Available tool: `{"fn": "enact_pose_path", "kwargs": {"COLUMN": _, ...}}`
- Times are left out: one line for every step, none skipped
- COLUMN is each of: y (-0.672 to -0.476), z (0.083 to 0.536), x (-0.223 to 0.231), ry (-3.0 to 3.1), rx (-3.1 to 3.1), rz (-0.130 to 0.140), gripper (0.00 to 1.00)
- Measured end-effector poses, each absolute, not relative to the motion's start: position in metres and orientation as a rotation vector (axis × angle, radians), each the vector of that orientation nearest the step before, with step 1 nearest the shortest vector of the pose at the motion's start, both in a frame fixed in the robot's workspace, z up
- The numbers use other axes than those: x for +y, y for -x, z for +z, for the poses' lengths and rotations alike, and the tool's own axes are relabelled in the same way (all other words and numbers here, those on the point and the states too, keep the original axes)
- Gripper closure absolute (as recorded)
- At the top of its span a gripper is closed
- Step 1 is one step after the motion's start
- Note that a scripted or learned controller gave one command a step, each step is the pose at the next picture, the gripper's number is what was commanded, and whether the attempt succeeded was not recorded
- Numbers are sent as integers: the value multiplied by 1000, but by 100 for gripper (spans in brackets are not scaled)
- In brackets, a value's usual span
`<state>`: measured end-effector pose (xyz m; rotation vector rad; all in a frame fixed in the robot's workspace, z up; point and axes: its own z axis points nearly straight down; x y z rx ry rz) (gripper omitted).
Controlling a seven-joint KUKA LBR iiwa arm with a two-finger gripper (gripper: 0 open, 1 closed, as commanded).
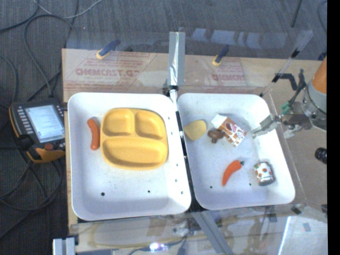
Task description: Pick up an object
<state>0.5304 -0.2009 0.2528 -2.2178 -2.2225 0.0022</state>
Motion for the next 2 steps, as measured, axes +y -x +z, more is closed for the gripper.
{"fn": "enact_pose_path", "kwargs": {"y": -497, "z": 116, "x": -221, "ry": 1947, "rx": -2457, "rz": -2, "gripper": 0}}
{"fn": "enact_pose_path", "kwargs": {"y": -510, "z": 90, "x": -163, "ry": 1983, "rx": -2453, "rz": -3, "gripper": 0}}
